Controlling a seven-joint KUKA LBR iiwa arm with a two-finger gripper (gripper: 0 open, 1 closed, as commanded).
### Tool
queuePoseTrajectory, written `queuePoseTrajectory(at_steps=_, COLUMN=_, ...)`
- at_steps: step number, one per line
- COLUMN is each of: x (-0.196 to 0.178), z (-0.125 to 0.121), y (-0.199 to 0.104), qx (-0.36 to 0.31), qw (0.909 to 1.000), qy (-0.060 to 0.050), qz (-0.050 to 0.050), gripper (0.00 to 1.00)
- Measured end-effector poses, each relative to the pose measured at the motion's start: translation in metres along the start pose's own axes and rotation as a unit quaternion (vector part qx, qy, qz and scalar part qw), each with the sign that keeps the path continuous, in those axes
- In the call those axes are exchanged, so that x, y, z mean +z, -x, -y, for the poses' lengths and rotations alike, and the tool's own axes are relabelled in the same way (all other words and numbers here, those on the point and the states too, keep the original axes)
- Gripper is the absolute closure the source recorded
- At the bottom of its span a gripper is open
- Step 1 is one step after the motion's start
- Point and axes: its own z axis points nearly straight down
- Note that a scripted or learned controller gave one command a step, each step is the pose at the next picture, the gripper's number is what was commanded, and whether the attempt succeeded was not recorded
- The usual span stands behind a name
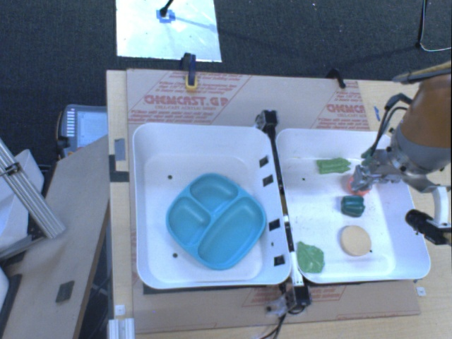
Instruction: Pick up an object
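Note:
My gripper [366,174] is low over the right bin [402,260], at its right-hand side. It sits directly over a small red-orange object [354,183], which it partly covers. A light green oblong piece [332,165] lies just to the left of the gripper. A dark green pepper-like object [352,205] lies just in front of it. Nearer the front of the bin lie a round tan disc [355,240] and a leafy green piece [309,257].
The left bin [155,147] holds a blue divided plate [215,219]. A black divider strip [275,196] runs between the two bins. The arm's orange band [431,111] and grey wrist hang over the right bin's far right edge.

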Motion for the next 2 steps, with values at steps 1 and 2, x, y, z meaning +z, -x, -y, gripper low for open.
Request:
queuePoseTrajectory(at_steps=1, x=-0.049, z=-0.002, y=0.0, qx=0.0, qw=1.0, qy=0.0, qz=0.0, gripper=1.0)
queuePoseTrajectory(at_steps=2, x=-0.036, z=-0.002, y=-0.048, qx=-0.002, qw=1.0, qy=-0.003, qz=-0.002, gripper=1.0)
